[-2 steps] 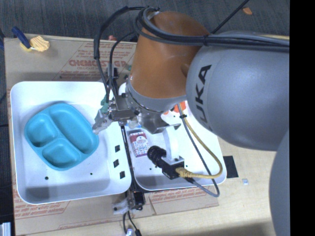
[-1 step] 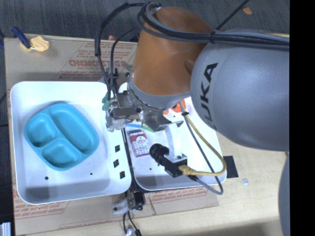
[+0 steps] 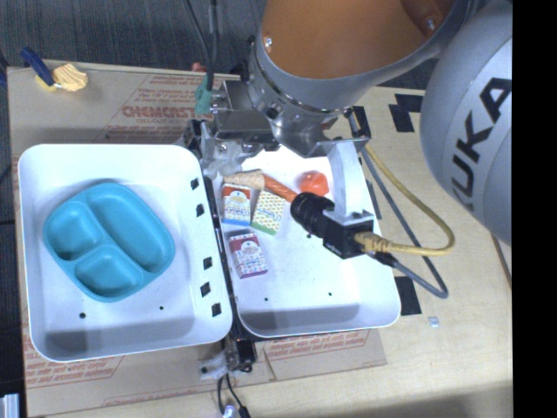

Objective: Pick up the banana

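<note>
My gripper [image 3: 228, 138] hangs over the far left corner of the right bin [image 3: 313, 307], under the arm's big orange band. Its tip is hidden by its own metal body. Just in front of it lie a pale bread-like piece [image 3: 247, 180], an orange carrot-like piece [image 3: 279, 186] and a red tomato-like piece [image 3: 315, 182]. I cannot make out a banana shape among these items. A small yellow object [image 3: 71, 78] with a blue handle lies on the cardboard at the far left, outside both bins.
Three small boxes lie in the right bin: one red and white [image 3: 237, 205], one pale green [image 3: 270, 213], one dark red [image 3: 248, 255]. A blue divided tray [image 3: 109, 238] sits in the left bin [image 3: 113, 333]. A black module [image 3: 329, 224] with a yellow cable [image 3: 418, 249] hangs off the wrist.
</note>
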You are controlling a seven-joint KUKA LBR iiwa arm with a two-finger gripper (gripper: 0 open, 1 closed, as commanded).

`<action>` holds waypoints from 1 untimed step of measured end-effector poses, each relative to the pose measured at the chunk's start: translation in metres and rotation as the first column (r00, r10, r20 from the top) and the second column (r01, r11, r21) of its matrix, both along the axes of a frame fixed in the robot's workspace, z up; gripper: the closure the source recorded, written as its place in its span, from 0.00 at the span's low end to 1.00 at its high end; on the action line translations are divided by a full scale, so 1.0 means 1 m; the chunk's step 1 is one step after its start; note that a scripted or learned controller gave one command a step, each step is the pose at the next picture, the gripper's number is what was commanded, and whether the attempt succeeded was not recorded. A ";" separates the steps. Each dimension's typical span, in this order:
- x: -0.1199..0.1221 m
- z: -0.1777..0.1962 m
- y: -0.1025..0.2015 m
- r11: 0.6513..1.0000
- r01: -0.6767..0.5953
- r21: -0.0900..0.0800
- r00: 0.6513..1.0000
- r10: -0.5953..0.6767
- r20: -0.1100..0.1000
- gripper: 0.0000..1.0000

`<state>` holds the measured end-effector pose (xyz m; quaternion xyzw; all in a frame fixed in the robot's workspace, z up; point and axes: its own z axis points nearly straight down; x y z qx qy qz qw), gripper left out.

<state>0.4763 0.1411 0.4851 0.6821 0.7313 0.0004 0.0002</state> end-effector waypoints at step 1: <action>-0.001 -0.128 0.055 1.000 0.010 -0.003 1.000 -0.010 -0.006 1.00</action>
